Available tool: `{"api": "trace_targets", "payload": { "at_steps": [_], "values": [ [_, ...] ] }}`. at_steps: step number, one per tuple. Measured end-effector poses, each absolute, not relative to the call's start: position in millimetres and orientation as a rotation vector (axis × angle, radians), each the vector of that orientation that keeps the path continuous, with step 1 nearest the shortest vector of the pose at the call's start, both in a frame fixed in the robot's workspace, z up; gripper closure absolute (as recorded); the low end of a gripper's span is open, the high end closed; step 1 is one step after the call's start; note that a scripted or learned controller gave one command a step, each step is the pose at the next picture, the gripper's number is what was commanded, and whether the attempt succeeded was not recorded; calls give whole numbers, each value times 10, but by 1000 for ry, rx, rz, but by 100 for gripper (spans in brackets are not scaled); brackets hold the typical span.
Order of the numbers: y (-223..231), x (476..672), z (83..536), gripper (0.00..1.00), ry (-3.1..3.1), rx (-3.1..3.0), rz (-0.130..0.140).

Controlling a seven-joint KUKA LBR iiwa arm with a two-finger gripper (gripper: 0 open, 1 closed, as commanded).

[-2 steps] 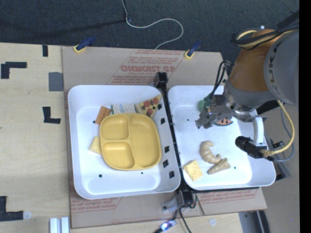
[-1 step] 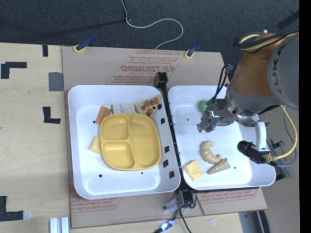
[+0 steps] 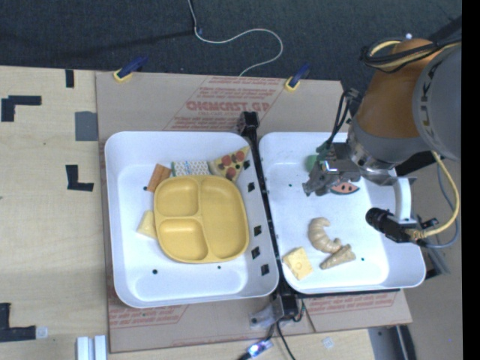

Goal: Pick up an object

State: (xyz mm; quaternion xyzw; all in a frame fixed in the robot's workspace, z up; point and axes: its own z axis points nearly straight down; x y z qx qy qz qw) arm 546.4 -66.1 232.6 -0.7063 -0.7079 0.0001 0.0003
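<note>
Right bin [image 3: 405, 280], near edge: a yellow cheese block [image 3: 298, 263], a tan cone-like piece [image 3: 337, 257] and a croissant [image 3: 324, 232]. The croissant, long axis running near to far, lies just nearer than the gripper [image 3: 328, 178]. Whether the gripper is spread or pressed together cannot be told. A reddish item [image 3: 346, 189] beside it is partly hidden.

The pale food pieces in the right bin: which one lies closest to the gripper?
The curved beige croissant-shaped piece. It lies just below the gripper, while the yellow cheese-like block and the tan cone-shaped piece sit farther toward the bin's front edge.
</note>
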Motion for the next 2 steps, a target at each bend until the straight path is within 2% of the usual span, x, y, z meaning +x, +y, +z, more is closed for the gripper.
{"api": "trace_targets", "payload": {
  "at_steps": [1, 2],
  "values": [
    [-680, 5511, 2309, 100, -2223, -2218, 2],
    [-805, 5454, 2309, 100, -2220, -2221, 4]
  ]
}}
